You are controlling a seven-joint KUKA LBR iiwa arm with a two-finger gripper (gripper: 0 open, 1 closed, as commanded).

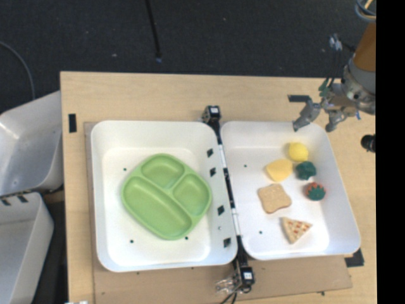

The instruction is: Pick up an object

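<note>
**Gripper high at the back of the right bin, toy food below it**

The gripper (314,114) hangs over the far edge of the right bin (253,145), near its back right corner, with its two fingers spread apart and nothing between them. The arm (362,68) reaches in from the right, its orange band just above the wrist.

Nearest the gripper, a little in front of it, a yellow lemon (298,151) lies on the bin floor. Just beside the lemon are a flat yellow cheese piece (279,169) on one side and a dark green broccoli piece (306,169) on the other. Near the broccoli piece lies a small red and green piece (314,191). A slice of toast (274,198) lies flat below the cheese piece, and a pizza wedge (295,229) lies nearer the front of the bin.

The left bin (107,151) touches the right one along the middle and holds a green divided plate (166,196) with three compartments. Both bins sit on the pale wooden worktop (158,94).
</note>
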